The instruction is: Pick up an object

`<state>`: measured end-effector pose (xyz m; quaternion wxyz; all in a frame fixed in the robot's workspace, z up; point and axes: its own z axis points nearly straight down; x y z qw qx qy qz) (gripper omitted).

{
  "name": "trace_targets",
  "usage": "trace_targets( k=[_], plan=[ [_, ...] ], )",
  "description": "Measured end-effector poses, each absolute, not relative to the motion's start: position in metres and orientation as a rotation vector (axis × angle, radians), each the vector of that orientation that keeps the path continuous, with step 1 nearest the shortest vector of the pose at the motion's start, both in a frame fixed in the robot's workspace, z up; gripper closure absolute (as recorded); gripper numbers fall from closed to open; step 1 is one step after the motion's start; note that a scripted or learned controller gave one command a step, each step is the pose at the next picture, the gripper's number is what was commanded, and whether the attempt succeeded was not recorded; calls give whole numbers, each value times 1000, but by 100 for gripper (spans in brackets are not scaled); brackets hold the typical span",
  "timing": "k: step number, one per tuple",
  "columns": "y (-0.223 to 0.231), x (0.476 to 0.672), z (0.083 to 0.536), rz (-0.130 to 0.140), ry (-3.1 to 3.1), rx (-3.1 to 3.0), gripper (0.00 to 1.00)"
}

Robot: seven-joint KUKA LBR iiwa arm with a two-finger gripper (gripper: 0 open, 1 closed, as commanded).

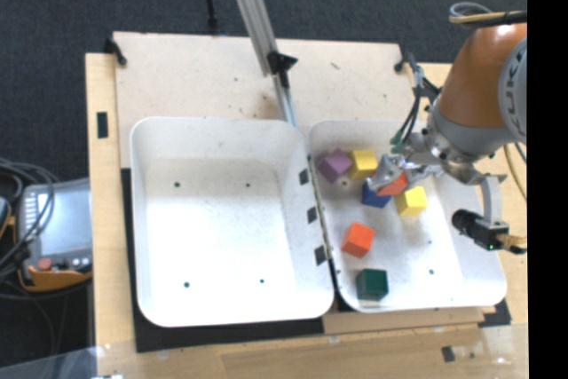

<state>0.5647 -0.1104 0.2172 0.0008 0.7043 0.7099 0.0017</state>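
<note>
The gripper (pixel 393 176) hangs low over the right bin (pixel 470 284), directly above a red block (pixel 391 186) and a blue block (pixel 375 196) that lie pressed together; whether the fingers are spread or closed cannot be made out, nor whether they grip anything, since the wrist and its fittings cover them. The red block shows as a tilted sliver running from lower left to upper right, its upper end hidden under the gripper, and the blue block peeks out just below and left of it, mostly covered. Just left of the gripper sits a yellow block (pixel 365 161), square to the bin, and beyond it a purple block (pixel 335 164), turned slightly, close to the bin's left wall. Just right and below the gripper is a second yellow block (pixel 411 201). Farther below lies an orange block (pixel 358 239), turned like a diamond, and beyond that a green block (pixel 373 284) near the bin's front rim. All seven blocks lie in the right bin. Well to the left, the left bin (pixel 146 146) touches it along their shared wall. The arm (pixel 479 93) is cut off at the right.
</note>
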Motion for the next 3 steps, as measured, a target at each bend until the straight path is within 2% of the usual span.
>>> trace_targets(
  k=[2,3],
  plan=[
    [10,592,218,3,2231,2213,100],
    [62,617,220,4,2231,2213,100]
  ],
)
